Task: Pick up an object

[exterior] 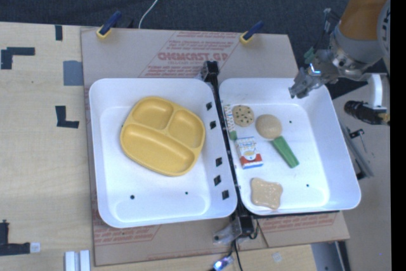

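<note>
Up at the right of the camera view, the end effector hangs over the far right corner of the right bin, at the end of the grey arm with its orange band; whether it is wide or narrow cannot be told from this angle, and nothing is seen in its grip. Inside the right bin lie several small things, all well apart from the end effector: a round cookie near the dividing edge, a tan ball-shaped piece just beside it, a green stick running down and right from that piece, a small white, red and blue carton below the cookie, and a slice of toast near the front wall. The left bin holds a yellow divided tray, lying flat and tilted askew. Both bins rest on a brown cardboard sheet on the bench.
</note>
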Robot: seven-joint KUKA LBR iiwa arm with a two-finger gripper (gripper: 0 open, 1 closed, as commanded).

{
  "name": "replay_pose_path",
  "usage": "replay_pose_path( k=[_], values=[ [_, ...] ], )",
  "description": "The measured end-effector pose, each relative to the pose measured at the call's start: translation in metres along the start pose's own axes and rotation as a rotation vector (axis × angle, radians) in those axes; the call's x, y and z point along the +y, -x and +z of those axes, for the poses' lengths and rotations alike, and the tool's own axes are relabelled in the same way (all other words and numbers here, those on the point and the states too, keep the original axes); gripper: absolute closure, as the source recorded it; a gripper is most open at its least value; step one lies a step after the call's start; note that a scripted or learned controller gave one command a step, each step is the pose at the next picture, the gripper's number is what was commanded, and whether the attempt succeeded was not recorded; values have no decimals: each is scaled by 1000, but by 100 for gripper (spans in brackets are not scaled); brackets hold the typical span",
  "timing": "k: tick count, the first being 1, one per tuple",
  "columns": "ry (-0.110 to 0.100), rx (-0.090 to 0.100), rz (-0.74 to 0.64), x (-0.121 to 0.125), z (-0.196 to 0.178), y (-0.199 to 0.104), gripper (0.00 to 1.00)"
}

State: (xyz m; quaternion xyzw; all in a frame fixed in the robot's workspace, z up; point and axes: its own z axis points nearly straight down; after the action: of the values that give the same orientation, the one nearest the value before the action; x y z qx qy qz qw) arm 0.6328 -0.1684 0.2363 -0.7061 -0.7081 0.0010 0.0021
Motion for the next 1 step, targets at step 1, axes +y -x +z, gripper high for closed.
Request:
replay_pose_path(
  k=[1],
  values=[
    [-3, 1, -4, -10, -2, -57, 100]
  ],
)
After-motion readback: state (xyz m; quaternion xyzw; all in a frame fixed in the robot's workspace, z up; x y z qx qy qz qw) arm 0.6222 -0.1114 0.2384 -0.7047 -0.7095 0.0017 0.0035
